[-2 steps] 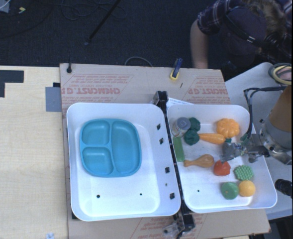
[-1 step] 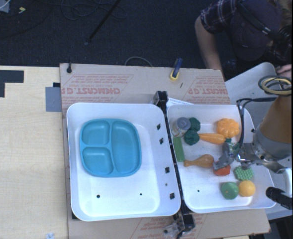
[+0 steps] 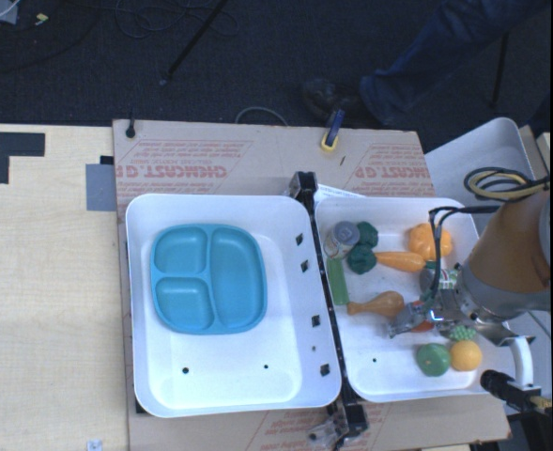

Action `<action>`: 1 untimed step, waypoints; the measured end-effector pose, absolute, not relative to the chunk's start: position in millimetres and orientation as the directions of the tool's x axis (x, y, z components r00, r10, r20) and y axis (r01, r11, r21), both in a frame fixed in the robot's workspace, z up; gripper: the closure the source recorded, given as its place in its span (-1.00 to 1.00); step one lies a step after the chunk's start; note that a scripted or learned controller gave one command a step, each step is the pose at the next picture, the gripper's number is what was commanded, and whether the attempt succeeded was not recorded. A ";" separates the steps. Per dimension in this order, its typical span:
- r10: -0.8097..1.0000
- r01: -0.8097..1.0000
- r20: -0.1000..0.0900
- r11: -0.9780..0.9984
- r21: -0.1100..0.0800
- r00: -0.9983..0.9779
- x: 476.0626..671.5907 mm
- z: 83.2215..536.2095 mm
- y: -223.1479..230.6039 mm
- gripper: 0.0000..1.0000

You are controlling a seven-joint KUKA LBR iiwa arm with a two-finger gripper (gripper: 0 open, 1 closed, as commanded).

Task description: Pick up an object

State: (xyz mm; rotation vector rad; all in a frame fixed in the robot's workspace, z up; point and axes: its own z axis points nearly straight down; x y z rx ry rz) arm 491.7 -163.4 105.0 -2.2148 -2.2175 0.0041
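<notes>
The two-finger gripper (image 3: pixel 415 321) is lowered beside a tan pear-shaped toy (image 3: pixel 379 303) in the right white bin (image 3: pixel 389 379); its grip cannot be told, and a closing is judged next.

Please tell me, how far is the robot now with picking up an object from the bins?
Done: the arm has reached the right bin and the gripper is low among the toys, beside the tan pear-shaped toy. In hand: nothing visibly between its fingers. Left: grasping and lifting one toy; the carrot and yellow fruit lie in the bin.
</notes>
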 end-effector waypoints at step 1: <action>1.000 1.000 0.002 0.000 -0.004 0.000 491.8 86.6 -161.5 -1.00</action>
